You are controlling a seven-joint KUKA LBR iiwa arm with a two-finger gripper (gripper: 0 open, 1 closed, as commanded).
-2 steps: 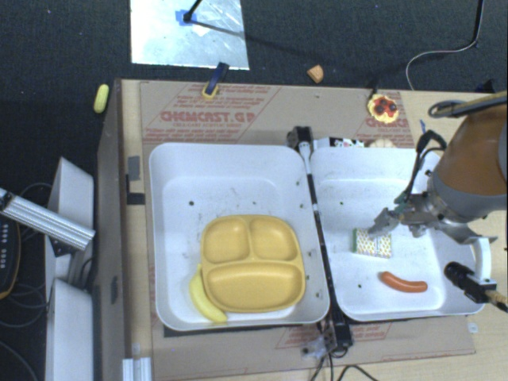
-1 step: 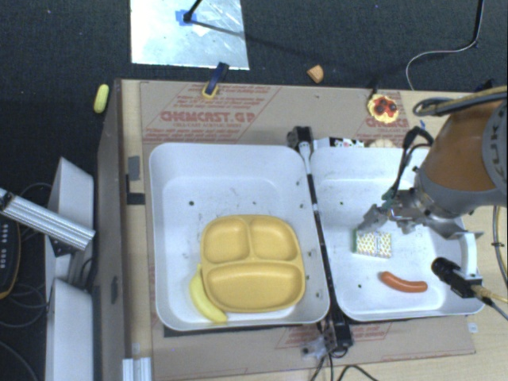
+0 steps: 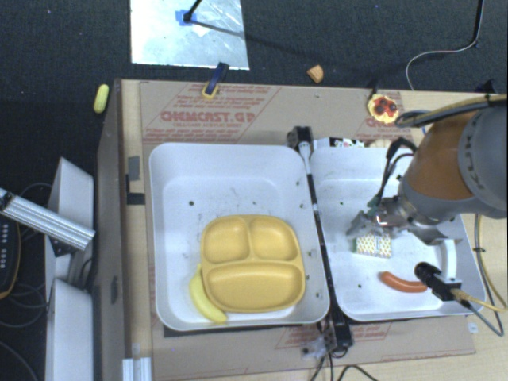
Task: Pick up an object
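My gripper (image 3: pixel 367 224) hangs low over the middle of the right bin (image 3: pixel 341 189), reaching in from the right. Just below its tip lies a small patterned white and green block (image 3: pixel 373 247); whether the tip touches it I cannot make out. An orange-red sausage-shaped toy (image 3: pixel 403 283) lies near the bin's front. The left bin (image 3: pixel 206 173) holds a yellow three-compartment plate (image 3: pixel 252 262) with a yellow banana (image 3: pixel 204 301) tucked under its left front rim.
A black divider (image 3: pixel 315 213) runs between the two bins. On the cardboard behind them sits a small red and yellow object (image 3: pixel 384 108), and a tan nub (image 3: pixel 316 74) lies on the dark floor beyond.
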